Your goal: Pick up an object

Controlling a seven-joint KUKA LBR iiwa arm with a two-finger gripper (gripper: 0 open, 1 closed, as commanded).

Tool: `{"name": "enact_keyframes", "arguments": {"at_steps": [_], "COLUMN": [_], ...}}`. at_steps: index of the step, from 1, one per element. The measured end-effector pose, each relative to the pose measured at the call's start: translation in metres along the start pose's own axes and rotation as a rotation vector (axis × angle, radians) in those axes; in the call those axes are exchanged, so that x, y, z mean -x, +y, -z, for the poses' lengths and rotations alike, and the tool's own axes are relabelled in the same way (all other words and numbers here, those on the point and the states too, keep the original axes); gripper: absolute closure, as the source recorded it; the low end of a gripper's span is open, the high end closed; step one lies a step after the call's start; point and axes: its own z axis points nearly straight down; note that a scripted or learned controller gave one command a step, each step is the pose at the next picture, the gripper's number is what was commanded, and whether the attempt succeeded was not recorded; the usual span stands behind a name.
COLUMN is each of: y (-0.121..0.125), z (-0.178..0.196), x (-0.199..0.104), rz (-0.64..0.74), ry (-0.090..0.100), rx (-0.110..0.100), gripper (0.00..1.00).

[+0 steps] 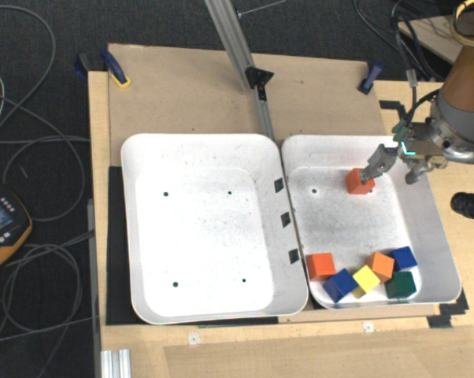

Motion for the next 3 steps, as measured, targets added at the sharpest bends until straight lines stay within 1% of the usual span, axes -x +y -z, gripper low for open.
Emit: {"name": "enact_keyframes", "arguments": {"at_steps": [1,2,3], "y": [0.001,-0.003,-0.005], "z": [0.002,-0.042,-0.104], "x": [0.0,0.004,0.009], "rz": [0.0,-0.001,-0.002], "ry": [-0.001,0.0,0.0], "rx": [0.005,0.0,-0.003], "gripper": [0.0,0.0,0.0]}}
